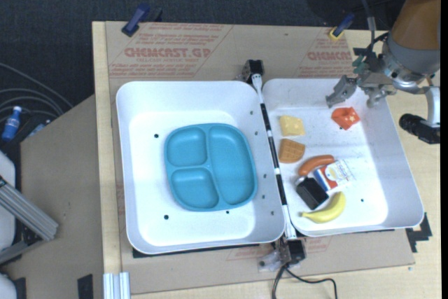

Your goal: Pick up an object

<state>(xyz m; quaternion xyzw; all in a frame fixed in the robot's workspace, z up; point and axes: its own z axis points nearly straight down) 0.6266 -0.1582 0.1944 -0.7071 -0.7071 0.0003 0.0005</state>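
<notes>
Object: small red piece (345, 117), upper part of right bin (399, 150).
Gripper: claw (357, 91) spread wide, holding nothing, just above it.
Risk: off-centre descent could nudge it aside.

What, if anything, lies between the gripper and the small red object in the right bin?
Nothing visible. The gripper hangs over the right bin's upper part, and the red object lies just below it in the view with bare white floor between. The other items sit further toward the bin's lower left.

Two bins (133, 150) (399, 185), one plate (208, 166), six foods (345, 117) (292, 125) (292, 150) (316, 164) (325, 209) (337, 174)
</notes>
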